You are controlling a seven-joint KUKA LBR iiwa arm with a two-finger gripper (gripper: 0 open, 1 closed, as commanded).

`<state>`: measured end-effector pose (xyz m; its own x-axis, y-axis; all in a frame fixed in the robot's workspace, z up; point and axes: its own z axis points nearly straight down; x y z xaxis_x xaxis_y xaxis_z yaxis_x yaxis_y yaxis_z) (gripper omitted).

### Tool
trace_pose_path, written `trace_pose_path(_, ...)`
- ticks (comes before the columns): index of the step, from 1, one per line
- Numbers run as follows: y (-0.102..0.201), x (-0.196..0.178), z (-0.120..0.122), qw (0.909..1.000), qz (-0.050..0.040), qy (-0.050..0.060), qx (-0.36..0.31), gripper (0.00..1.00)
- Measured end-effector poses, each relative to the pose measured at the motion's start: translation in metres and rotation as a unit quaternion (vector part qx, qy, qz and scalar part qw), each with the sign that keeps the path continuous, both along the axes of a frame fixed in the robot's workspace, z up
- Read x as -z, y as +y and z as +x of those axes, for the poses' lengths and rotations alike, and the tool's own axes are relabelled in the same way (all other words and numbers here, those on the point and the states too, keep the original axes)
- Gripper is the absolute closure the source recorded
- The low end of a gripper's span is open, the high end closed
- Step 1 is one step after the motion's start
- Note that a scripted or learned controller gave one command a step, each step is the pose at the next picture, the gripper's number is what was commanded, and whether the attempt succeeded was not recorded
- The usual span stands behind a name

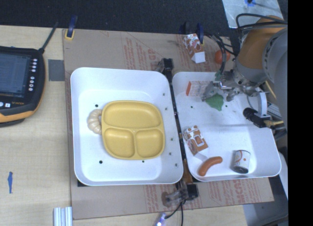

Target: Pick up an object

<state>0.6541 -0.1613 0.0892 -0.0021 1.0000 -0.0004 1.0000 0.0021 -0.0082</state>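
My gripper (221, 91) hangs low over the far part of the right bin (261, 142), reaching in from the right. A green object (215, 103) lies right under its near side, partly hidden by it; I cannot tell whether it is touching. An orange-and-white packet (192, 89) lies just left of the gripper. Nearer the front are a brown-and-white carton (195, 140), a sausage (210, 165) and a small can (240, 161) on its side.
The left bin (85, 161) holds a yellow divided plate (133, 128) with a beige ridged item (94, 121) at its left edge. A small box (194, 46) sits on the bench behind the right bin. A tablet-like pendant (17, 83) lies at far left.
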Motion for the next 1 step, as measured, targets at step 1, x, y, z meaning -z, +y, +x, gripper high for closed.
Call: trace_pose_path(1,-0.0004,-0.0133,0.0020,1.0000,-0.0005,-0.002,-0.002,1.00)
